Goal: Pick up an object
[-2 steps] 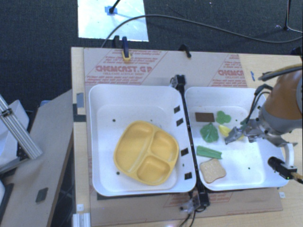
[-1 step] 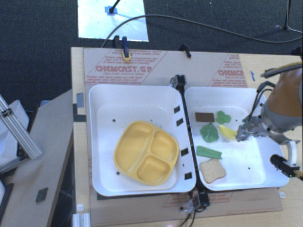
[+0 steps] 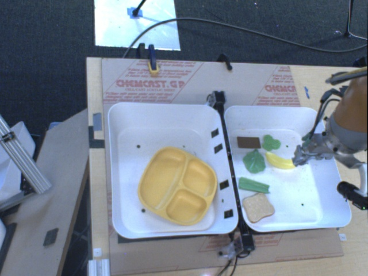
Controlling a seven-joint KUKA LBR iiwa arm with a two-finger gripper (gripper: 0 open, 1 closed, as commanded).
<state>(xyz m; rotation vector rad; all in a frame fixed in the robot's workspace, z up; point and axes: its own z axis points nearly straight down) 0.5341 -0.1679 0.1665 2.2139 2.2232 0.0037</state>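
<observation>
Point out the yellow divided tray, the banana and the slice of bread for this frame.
yellow divided tray (image 3: 177,185): camera view, on the ridge where its compartments meet.
banana (image 3: 279,161): camera view, middle of the yellow body, beside the gripper (image 3: 299,157).
slice of bread (image 3: 257,207): camera view, centre of the tan face.

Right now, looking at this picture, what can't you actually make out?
- The claw, camera view: too small and blurred to tell whether it grips the yellow banana it touches.
- The arm: cut off by the right edge.
- The banana's right end: hidden behind the claw.
- Printing on the board: partly covered by the left bin.
</observation>
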